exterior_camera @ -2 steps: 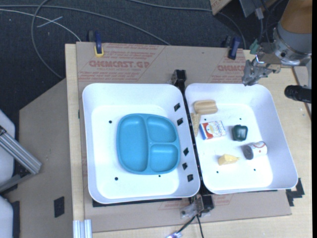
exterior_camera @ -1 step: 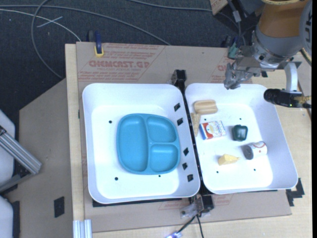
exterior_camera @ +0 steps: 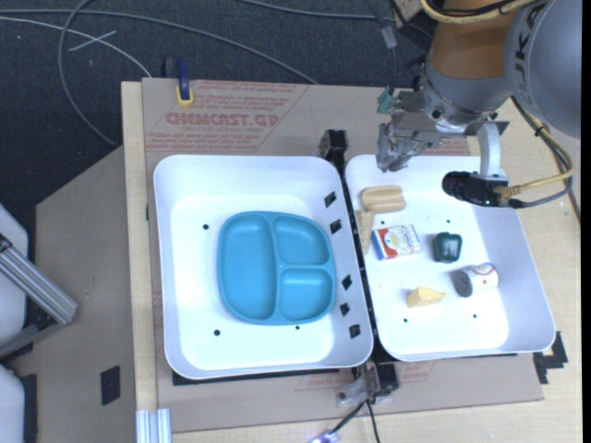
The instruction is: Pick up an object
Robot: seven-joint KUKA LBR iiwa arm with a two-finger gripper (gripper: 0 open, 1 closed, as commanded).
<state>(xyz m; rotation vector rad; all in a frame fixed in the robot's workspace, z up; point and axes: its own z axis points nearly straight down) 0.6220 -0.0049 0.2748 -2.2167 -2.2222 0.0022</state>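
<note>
Hovering with nothing between its fingers, whose spread I cannot tell, the gripper (exterior_camera: 395,158) should drop squarely over the bread (exterior_camera: 382,198) just below.

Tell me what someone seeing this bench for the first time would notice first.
Probably the blue divided plate, lying alone in the left bin. Next, the grey and orange arm at upper right, its end effector hanging over the far edge of the right bin, just above a tan bread roll among a scatter of small items.
</note>
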